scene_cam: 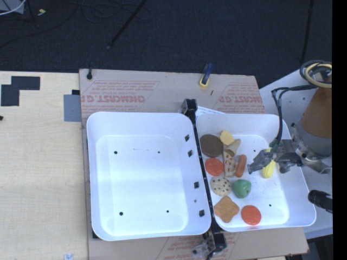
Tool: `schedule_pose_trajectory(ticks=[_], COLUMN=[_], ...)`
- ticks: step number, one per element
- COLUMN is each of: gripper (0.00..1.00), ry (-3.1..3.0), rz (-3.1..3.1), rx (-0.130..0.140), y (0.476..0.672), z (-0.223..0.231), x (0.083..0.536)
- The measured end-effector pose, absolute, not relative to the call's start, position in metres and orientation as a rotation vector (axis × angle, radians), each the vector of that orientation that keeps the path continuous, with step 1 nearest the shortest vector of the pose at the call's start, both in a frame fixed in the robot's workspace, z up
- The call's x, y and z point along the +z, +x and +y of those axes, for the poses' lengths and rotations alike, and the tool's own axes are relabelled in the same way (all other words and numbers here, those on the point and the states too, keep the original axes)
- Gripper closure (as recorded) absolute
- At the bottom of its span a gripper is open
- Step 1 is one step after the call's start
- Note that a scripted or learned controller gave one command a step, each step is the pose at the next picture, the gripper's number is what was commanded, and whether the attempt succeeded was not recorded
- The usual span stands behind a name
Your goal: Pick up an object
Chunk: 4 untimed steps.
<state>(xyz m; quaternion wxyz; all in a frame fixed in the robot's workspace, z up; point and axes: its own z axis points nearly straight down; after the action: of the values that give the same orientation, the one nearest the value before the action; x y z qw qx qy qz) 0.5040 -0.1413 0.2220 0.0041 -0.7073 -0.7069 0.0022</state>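
The right bin (297, 207) holds several small toy foods. My gripper (272, 164) is low over its right half, reaching in from the right below the orange-banded wrist. Its two dark fingers (258, 163) stand apart and open, with a small yellow piece (268, 170) lying between them on the bin floor. Just left of the gripper are a red-orange sausage (241, 165) and a tan strip (229, 161). A green round piece (242, 188) lies below and to the left of it.
Elsewhere in the right bin: a brown disc (211, 144), yellow block (226, 138), red round (214, 167), speckled cookie (220, 185), orange toast-like piece (226, 208) and red-orange disc (251, 214). The left bin (90, 145) adjoins across a black divider (197, 161).
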Motion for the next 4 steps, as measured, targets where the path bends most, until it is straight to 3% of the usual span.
schedule_pose_trajectory(ticks=[1,3,4], gripper=[0.00,0.00,1.00], ry=[-2.226,-2.218,-2.213], rz=[-2.214,-2.221,-2.216], rx=[0.012,0.004,0.011], y=[0.473,0.621,0.618], z=[-0.086,-0.091,-0.091], x=[0.083,0.085,0.093])
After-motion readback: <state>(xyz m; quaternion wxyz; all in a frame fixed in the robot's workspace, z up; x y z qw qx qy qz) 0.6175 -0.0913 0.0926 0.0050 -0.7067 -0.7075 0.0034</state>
